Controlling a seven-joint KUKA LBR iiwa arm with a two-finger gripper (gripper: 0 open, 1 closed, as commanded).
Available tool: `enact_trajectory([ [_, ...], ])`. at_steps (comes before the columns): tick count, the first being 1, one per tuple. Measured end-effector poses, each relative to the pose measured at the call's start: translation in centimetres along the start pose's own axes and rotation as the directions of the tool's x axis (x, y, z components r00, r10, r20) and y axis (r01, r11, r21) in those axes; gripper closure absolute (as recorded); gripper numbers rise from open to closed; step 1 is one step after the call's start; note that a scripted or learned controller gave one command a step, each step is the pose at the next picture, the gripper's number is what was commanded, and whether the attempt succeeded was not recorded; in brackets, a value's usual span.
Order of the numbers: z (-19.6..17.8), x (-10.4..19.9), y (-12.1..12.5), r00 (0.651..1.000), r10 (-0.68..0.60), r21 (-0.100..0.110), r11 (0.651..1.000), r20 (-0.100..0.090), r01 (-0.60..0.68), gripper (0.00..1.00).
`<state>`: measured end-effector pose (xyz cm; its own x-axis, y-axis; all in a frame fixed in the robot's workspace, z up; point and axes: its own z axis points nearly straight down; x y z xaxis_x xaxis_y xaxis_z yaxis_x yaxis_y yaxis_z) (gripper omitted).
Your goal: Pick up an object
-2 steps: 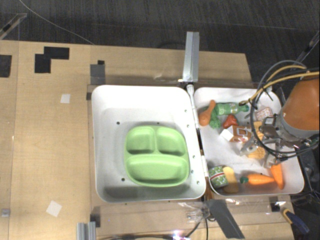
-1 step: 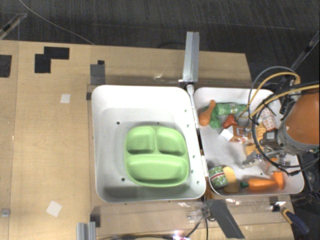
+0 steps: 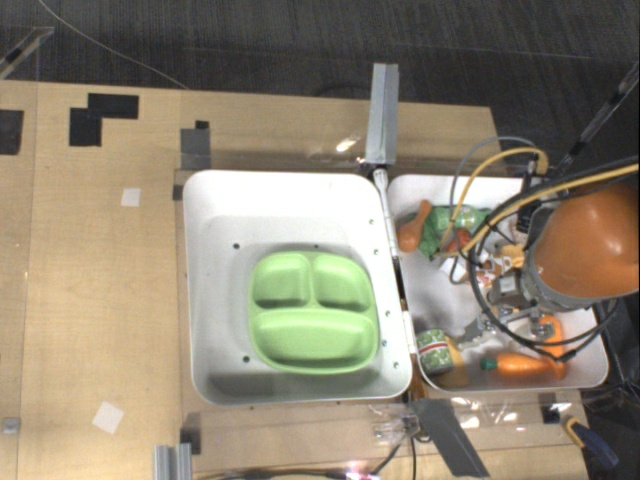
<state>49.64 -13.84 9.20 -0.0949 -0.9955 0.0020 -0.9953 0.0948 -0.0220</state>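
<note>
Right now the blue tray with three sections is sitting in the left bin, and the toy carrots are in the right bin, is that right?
Not quite: the tray is green, not blue. The camera view shows it with three sections in the left bin, and the toy carrots are in the right bin, as you said.

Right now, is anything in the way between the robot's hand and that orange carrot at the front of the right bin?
Nothing visible blocks it. The carrot lies in the open on the right bin's floor, just below the gripper. A small can lies to its left.
</note>
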Motion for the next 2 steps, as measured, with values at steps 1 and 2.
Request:
enact_trajectory([
  [1,0.3,2.3,-5.5,0.982,0.190,-0.005,0.982,0.001,-0.190,0.00],
  [2,-1.1,2.0,-5.9,0.982,0.190,0.005,0.982,0.007,-0.190,1.00],
])
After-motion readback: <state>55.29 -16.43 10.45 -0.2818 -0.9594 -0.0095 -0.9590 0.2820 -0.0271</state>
